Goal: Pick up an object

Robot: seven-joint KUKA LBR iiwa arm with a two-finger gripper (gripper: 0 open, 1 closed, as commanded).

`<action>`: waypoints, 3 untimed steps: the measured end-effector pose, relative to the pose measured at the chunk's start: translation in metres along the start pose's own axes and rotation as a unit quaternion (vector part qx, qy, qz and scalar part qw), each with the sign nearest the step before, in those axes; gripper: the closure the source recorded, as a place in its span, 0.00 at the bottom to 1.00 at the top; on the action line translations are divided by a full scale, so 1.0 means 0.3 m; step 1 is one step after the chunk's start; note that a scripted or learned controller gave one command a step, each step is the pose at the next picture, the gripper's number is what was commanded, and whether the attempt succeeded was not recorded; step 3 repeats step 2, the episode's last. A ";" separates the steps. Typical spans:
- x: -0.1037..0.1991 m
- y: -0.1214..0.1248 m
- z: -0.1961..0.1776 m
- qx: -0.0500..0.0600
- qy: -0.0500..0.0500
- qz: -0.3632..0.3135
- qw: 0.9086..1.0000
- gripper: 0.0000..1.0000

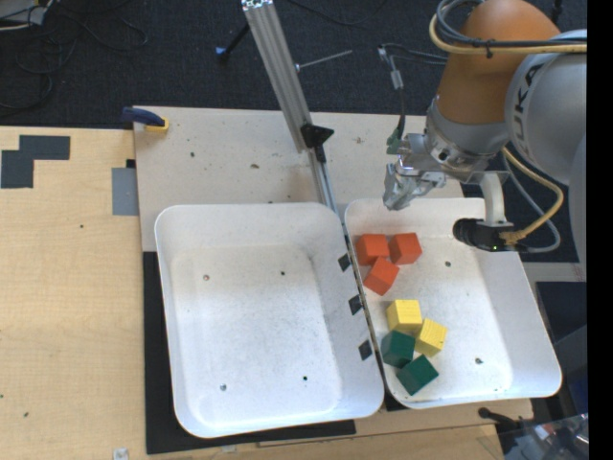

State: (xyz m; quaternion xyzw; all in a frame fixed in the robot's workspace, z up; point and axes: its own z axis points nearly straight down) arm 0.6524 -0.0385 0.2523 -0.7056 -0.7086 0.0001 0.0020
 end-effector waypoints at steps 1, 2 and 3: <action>0.185 -0.017 -0.009 0.001 0.000 0.000 1.000 1.00; 0.354 0.011 0.019 -0.001 -0.001 0.000 1.000 1.00; 0.354 0.011 0.019 -0.001 -0.001 0.000 1.000 1.00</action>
